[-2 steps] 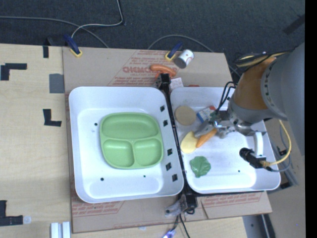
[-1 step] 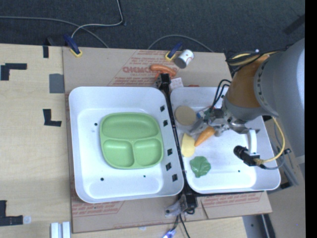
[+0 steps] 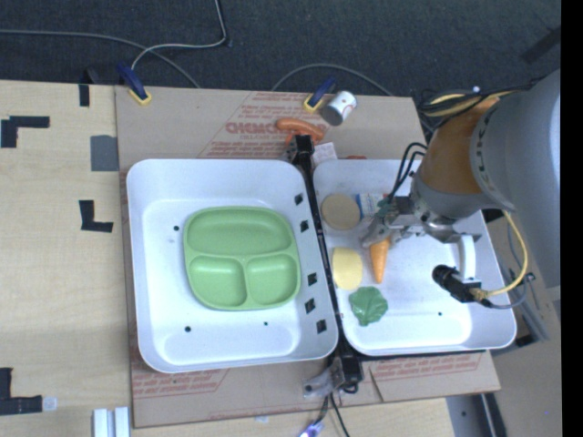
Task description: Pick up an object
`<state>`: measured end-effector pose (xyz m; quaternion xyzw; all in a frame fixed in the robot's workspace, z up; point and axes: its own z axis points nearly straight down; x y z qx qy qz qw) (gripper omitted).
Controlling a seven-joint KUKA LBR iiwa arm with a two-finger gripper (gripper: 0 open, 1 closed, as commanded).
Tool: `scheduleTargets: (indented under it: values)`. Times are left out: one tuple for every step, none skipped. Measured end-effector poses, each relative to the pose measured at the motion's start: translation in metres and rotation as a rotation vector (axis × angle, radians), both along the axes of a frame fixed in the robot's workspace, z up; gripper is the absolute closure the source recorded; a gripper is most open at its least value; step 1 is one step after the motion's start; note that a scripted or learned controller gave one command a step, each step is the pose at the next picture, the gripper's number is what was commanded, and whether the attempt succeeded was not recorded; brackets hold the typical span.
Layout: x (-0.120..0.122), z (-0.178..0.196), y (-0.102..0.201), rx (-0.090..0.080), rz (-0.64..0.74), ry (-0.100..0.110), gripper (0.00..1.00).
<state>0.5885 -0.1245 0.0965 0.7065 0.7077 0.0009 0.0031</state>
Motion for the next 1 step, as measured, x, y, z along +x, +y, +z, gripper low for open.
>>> scheduleTargets:
  values:
    - [-0.0131, 0.0879, 0.0875, 0.004, 0.001, 0.006, 1.0]
